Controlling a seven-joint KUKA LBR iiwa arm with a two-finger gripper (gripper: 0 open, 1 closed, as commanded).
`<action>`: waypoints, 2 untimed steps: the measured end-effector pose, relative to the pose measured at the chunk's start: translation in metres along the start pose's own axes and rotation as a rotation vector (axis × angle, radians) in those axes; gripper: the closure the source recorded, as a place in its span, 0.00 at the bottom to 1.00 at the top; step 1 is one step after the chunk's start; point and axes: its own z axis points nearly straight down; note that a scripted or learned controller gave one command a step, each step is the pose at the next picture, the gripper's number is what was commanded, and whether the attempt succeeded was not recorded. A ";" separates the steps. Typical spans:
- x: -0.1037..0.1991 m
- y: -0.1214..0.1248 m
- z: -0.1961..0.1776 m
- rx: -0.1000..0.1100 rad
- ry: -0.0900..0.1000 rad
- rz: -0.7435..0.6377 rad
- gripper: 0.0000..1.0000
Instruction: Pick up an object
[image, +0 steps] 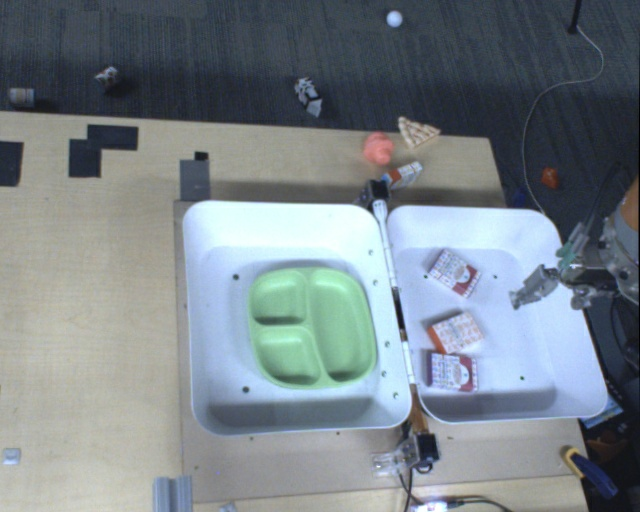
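Three small red-and-white packets lie in the right bin (520, 240): one at the back (452, 273), one in the middle (456, 332) and one near the front (452, 372). My gripper (535, 287) comes in from the right edge and hangs over the bin's right half, to the right of the packets and apart from them. Nothing sits between its fingers.
The left bin (210, 300) holds a green divided plate (310, 326). Behind the bins, on the bench, lie a pink ball (378, 149), a small tube (403, 176) and a wedge-shaped item (418, 131). Cables and clips sit at the front between the bins (410, 458).
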 end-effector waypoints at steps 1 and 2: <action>-0.013 -0.014 0.134 0.001 0.000 0.003 0.00; 0.031 -0.010 0.172 -0.013 -0.007 0.004 0.00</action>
